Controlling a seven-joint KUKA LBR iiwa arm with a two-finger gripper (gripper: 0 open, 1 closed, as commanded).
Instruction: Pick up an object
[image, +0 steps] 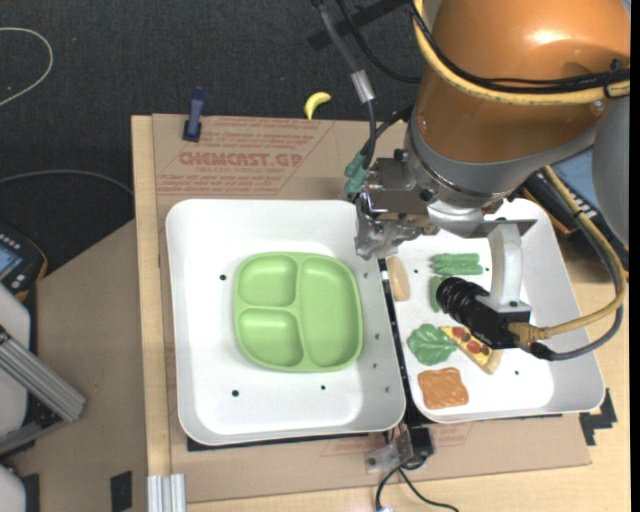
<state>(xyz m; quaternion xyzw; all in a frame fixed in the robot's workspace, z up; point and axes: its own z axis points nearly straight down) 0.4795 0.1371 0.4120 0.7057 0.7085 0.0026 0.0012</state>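
target: small tan bread-roll-shaped toy (399, 279) lies at right white shallow bin's (570, 300) left wall, near its far corner | hand (375, 240) hangs just above it, likely lining up a pick; finger state cannot tell | left white bin (190, 300) carries green divided plastic plate (297, 309), centred

The only readable print is red lettering on the brown cardboard sheet (250, 150) that lies under the two bins on the desk. Its largest line reads roughly "CHEMCAST G.P", with the last letters unclear. The smaller red lines above and below it are too blurred to read.
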